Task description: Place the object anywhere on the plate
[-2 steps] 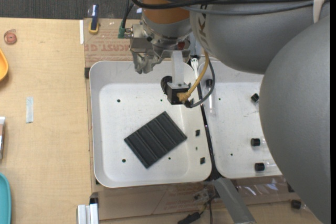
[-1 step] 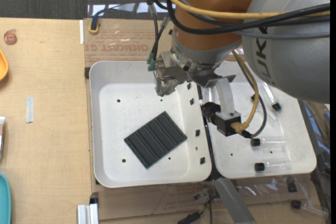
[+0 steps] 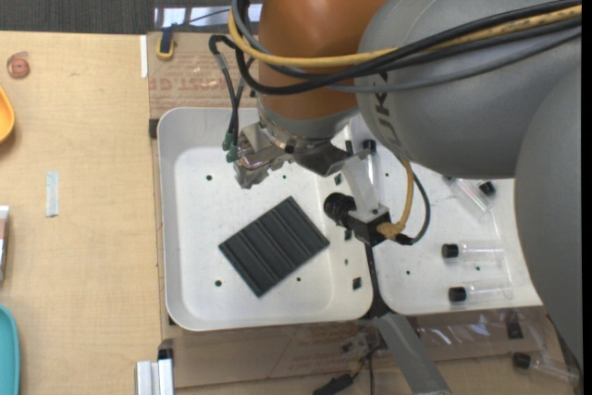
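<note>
1. Camera view: the gripper [image 3: 252, 164] hangs over the upper part of the left bin [image 3: 188, 291], under the arm's [image 3: 444, 79] orange band. Whether it is apart or together cannot be told, since the wrist hides it, and nothing is seen held in it.
2. A dark ribbed slab [image 3: 274, 245] lies flat and askew in the middle of the left bin, just below and to the right of the gripper. It is judged to be the plate, though this is not certain.
3. The object is not identified with certainty. Small black-capped vials [image 3: 453, 294] lie in the right bin [image 3: 416, 277], well apart from the slab, and are judged the likeliest candidates.
4. If an object is already carried, the gripper is best brought over the middle of the slab, not its corners, so that a small error is tolerated.
5. The descent is best made slowly and stopped just above the ribs. A release from height is to be avoided, because a round vial is likely to roll along the grooves and off the edge.
6. A vial is better laid along the ribs than across them, so that it settles in a groove.
7. If nothing is carried, a vial must first be fetched from the right bin, and the hold should be confirmed before the move across.
8. The withdrawal is best made straight up, so that the slab is not dragged.
</note>
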### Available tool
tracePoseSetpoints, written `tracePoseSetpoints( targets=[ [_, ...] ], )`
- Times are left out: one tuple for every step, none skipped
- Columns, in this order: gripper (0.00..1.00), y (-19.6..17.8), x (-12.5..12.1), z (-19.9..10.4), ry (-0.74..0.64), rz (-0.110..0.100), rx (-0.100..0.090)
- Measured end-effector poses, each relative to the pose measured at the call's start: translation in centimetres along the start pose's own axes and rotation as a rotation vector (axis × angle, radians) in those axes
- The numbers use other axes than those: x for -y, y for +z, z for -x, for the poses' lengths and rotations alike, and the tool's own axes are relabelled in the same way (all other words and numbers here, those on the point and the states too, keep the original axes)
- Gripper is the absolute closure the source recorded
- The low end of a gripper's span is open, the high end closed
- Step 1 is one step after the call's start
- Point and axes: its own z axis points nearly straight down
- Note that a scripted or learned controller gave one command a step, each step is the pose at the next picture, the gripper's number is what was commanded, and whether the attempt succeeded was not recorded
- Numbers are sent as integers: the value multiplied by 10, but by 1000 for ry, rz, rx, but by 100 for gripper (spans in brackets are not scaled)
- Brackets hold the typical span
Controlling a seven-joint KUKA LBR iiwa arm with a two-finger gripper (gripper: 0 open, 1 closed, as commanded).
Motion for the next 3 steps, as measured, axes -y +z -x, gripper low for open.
tracePoseSetpoints(
  targets=[
    [100,30,-38,64,-201,2,0],
    [100,-53,-7,50,-408,4,1],
    [100,-73,48,62,-558,4,1]
  ],
)
